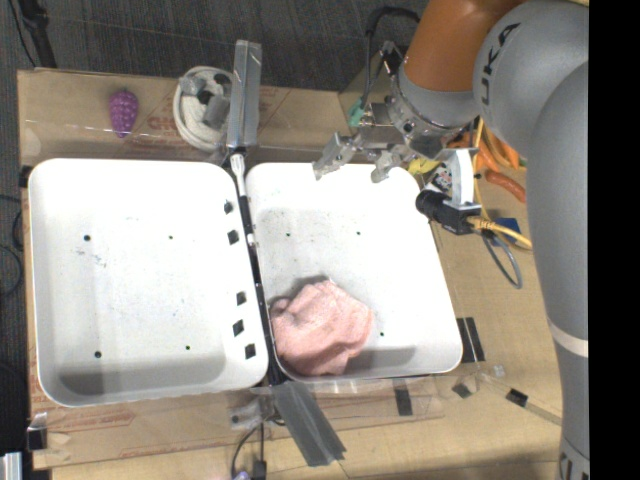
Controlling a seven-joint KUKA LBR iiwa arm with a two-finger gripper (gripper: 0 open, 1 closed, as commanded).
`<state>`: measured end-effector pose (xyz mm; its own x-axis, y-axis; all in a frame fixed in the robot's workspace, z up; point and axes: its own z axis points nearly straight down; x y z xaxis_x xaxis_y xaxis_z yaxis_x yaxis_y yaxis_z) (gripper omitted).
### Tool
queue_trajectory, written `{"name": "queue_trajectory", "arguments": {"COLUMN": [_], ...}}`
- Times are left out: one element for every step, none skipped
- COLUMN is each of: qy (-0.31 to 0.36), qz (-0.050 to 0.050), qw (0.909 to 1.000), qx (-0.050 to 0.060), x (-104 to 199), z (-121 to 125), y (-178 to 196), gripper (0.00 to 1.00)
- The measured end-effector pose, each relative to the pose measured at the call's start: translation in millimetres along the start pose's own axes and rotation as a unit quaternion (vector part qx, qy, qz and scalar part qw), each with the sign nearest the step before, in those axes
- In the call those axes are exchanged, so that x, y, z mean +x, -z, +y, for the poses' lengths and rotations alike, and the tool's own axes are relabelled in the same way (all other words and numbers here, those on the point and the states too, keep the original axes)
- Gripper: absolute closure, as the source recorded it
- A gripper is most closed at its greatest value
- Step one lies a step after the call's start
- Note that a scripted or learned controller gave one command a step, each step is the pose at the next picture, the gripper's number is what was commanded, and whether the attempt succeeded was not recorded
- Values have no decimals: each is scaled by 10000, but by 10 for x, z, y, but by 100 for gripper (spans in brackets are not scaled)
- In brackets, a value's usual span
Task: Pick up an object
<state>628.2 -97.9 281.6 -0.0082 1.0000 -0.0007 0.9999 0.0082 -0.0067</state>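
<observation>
The gripper (pixel 355 166) is hanging over the far edge of the right bin (pixel 420 268), its 2 fingers (pixel 328 162) standing apart with nothing between them. The arm (pixel 520 118) is reaching in from the right side of the bench.

The pink cloth (pixel 318 326) is lying crumpled in the right bin, against the near edge and close to the near-left corner, just beside the divider (pixel 250 268) between the 2 bins. It is lying well apart from the gripper, nearly the whole depth of the bin away, toward the near edge and slightly left. The lump is looking roughly round, so no long axis is standing out.

The left bin (pixel 130 278) is sitting beside it. A small purple object (pixel 123 112) is resting on the bench beyond the left bin's far edge.

To my eye, the coming move is calling for travel toward the near edge before any descent.
</observation>
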Motion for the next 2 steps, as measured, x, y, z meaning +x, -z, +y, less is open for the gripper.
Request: {"name": "queue_trajectory", "arguments": {"qy": [-117, -97], "qz": [3, -3], "qw": [9999, 10000], "qx": [0, 12], "x": [-43, -50], "z": [-652, -648], "y": [-745, -652], "gripper": [0, 100]}}
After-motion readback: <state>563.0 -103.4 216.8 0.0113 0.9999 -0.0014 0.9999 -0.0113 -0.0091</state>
